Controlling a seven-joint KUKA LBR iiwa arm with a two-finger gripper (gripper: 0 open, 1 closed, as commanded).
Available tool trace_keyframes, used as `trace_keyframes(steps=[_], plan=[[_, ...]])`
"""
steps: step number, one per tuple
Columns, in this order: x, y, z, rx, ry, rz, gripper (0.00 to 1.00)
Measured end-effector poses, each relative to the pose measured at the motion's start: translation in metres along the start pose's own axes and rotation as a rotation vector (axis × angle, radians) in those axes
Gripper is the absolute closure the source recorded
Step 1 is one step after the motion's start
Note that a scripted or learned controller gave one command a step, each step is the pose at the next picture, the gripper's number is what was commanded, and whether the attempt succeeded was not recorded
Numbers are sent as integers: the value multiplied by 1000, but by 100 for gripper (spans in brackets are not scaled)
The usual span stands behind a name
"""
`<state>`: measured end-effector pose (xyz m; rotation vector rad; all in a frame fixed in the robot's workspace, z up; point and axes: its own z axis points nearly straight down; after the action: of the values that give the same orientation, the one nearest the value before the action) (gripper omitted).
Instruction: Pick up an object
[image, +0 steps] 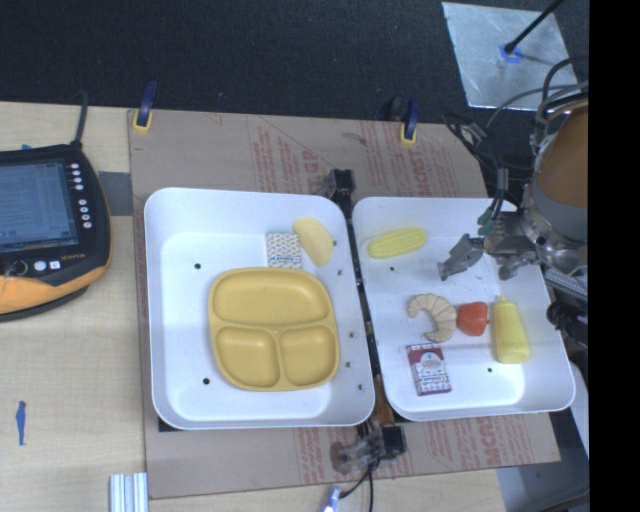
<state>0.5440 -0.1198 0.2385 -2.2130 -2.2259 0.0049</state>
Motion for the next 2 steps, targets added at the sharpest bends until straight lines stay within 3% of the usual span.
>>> trace_keyframes(steps=[1,2], plan=[[-10,-10,147,1,0,1,0],[-11,-10,137,3,-2,-3,100]])
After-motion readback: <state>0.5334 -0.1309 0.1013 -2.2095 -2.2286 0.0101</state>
